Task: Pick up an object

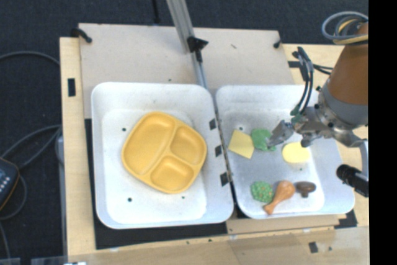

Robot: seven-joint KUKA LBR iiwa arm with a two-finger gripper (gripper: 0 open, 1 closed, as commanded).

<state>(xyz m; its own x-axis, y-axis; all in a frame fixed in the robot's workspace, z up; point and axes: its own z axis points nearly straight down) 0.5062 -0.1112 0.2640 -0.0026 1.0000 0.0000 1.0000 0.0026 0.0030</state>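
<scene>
My gripper (294, 136) hangs over the middle of the right bin (248, 99), open, with nothing between its fingers. Its left finger (280, 133) is right beside a green leafy piece (260, 138). A pale yellow round piece (296, 154) lies just below the gripper. A yellow cheese wedge (241, 144) lies left of the green piece. Along the bin's front lie a second green piece (262, 190), an orange-brown drumstick (279, 195) and a small brown mushroom (305, 187).
The left bin (105, 133) holds a yellow divided plate (164, 151). A metal pole (177, 3) slants up from the bench between the bins. Cables (304, 71) hang near the wrist at the right.
</scene>
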